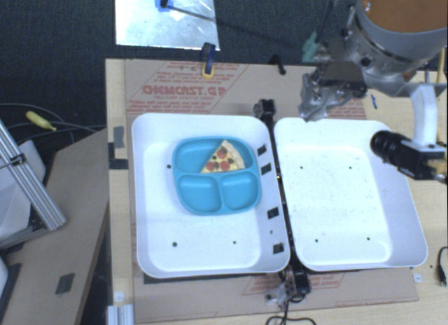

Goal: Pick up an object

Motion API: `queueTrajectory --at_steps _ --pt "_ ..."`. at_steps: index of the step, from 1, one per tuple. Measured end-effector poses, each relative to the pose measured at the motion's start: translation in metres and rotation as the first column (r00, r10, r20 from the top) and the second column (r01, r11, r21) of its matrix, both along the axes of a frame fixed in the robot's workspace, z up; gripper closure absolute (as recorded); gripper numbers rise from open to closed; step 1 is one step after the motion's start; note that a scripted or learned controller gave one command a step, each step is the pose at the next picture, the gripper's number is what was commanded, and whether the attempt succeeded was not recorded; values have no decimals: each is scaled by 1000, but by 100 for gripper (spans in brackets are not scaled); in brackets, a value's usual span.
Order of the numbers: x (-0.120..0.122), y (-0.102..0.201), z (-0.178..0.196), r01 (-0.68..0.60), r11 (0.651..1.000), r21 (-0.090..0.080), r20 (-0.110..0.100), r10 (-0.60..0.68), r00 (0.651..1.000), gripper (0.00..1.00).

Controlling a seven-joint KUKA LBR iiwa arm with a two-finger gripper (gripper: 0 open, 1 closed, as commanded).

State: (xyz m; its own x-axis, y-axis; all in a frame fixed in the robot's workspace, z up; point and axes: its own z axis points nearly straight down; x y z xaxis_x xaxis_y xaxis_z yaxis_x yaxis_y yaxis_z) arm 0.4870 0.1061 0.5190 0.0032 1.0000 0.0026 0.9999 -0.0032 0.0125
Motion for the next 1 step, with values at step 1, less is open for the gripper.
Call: queueTrajectory --at_steps 1 --pt "-2 40 -136 -9 1000 -5 -24 9 1000 100"
